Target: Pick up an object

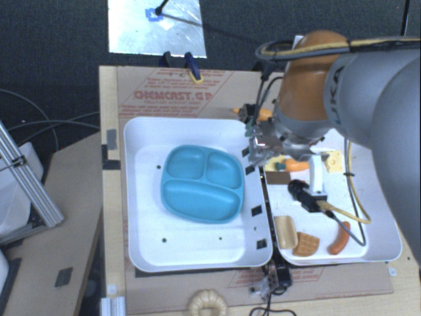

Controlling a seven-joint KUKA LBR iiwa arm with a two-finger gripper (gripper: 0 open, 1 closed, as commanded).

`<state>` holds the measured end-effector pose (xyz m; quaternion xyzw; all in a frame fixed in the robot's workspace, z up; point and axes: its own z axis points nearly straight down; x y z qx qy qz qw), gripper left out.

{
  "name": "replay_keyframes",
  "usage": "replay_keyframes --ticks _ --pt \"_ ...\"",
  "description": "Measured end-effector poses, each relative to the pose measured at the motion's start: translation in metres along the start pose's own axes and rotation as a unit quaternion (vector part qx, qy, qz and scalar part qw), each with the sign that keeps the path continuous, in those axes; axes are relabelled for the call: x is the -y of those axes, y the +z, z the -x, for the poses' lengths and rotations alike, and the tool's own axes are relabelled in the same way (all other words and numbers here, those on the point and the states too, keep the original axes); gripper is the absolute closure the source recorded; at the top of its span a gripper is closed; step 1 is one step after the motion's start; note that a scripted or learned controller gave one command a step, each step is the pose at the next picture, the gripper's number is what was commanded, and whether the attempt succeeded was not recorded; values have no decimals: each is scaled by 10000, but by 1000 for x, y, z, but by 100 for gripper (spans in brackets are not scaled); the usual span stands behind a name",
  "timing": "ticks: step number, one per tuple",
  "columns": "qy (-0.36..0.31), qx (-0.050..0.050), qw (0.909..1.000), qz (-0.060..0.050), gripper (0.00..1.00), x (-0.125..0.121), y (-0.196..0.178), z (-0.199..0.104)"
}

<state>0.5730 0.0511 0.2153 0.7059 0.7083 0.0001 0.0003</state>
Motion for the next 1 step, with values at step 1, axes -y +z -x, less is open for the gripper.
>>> replay_keyframes --ticks 1 --pt "-10 -7 10000 10 100 -2 -19 -9"
